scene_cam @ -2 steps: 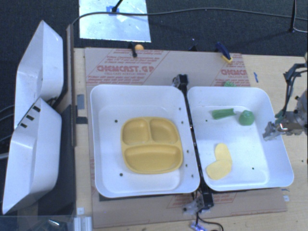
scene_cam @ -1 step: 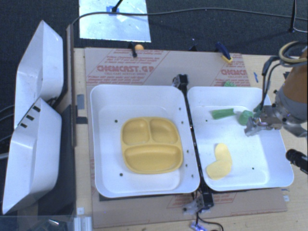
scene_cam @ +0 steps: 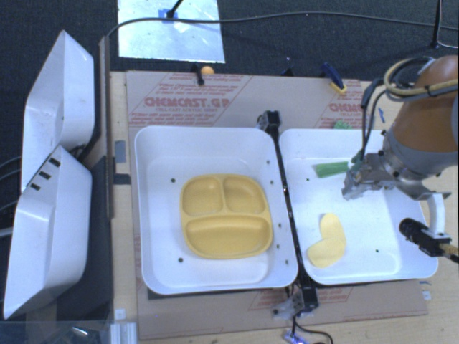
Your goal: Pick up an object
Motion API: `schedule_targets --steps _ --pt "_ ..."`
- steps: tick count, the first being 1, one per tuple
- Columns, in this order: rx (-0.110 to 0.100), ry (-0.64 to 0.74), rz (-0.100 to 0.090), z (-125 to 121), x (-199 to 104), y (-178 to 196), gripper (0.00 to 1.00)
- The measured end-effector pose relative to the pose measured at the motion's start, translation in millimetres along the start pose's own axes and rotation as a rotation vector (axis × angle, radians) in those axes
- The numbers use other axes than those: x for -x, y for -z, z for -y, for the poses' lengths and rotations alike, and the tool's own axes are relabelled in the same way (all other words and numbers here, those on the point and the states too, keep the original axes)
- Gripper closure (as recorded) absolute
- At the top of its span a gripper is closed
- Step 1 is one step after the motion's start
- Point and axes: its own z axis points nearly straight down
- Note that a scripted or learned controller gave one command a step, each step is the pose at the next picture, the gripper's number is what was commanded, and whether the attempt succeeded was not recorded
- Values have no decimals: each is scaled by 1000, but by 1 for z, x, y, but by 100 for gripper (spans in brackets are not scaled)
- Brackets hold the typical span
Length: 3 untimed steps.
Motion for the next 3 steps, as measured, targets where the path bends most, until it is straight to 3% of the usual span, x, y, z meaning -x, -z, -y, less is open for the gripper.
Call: schedule_targets --steps 1,3 --pt "1 2 -1 -6 -52 8 100" --pt "-1 1 0 -19 -160 -18 100"
